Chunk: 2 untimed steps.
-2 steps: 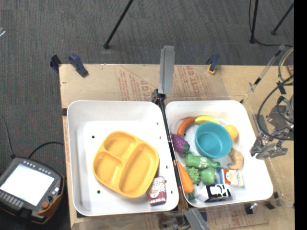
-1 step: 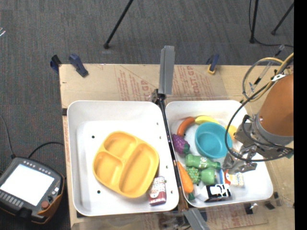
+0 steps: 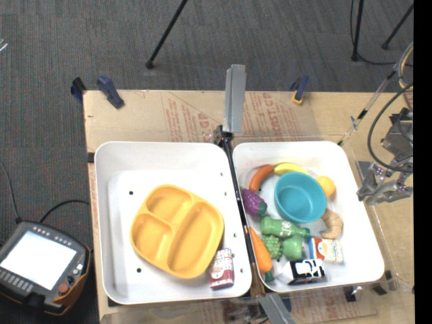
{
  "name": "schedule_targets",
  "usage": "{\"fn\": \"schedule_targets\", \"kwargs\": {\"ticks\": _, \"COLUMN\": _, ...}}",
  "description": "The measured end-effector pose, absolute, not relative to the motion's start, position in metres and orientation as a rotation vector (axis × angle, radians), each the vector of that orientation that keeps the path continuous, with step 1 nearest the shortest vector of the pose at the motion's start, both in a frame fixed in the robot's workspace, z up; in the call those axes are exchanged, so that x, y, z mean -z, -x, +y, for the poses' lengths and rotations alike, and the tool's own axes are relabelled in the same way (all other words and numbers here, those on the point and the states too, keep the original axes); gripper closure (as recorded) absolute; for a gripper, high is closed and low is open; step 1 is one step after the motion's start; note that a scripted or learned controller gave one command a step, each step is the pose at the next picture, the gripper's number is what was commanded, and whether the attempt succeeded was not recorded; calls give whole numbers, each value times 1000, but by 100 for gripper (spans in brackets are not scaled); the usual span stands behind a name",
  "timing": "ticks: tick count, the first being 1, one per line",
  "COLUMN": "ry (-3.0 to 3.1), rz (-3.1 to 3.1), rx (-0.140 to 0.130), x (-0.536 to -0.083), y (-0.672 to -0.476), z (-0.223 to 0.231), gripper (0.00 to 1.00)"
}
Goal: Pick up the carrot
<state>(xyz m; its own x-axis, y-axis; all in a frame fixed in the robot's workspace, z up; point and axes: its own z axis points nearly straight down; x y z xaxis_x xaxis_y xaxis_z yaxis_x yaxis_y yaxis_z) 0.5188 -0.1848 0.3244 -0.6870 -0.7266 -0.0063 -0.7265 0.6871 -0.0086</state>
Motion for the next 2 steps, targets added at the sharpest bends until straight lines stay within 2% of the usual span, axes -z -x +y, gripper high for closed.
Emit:
{"fn": "schedule_targets", "kwargs": {"ticks": 1, "ry": 1420, "rz": 2792, "rx": 8, "x": -432, "y": -515, "z": -212, "gripper": 100}}
{"fn": "schedule_targets", "kwargs": {"ticks": 2, "ry": 1567, "rz": 2729, "rx": -22, "x": -296, "y": -476, "z": -209, "gripper": 100}}
